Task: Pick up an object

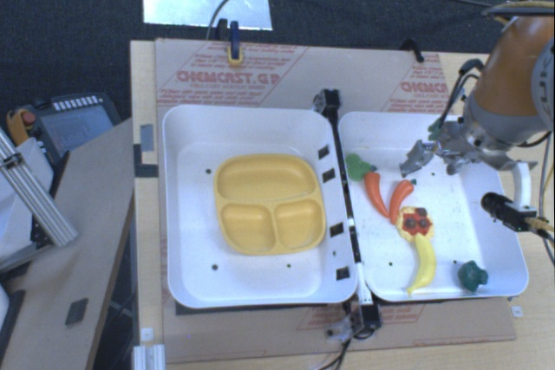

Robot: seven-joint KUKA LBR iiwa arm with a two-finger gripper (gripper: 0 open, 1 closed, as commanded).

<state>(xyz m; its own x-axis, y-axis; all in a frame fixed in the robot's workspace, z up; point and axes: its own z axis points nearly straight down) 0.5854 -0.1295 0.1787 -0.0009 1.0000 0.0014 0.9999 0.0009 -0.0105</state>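
I've got two bins side by side on the bench: in the left bin [186, 186] a divided plate [264, 204] sits about in the middle. Over in the right bin [486, 238], a toy carrot [375, 191] lies near the left wall, with a chili [400, 199] just beside it on the right. Below those two, a banana-shaped toy [421, 256] runs toward the front edge, and a small broccoli piece [472, 275] sits to its right in the front right corner. The gripper [425, 153] hangs over the rear of the right bin, above the carrot and chili.
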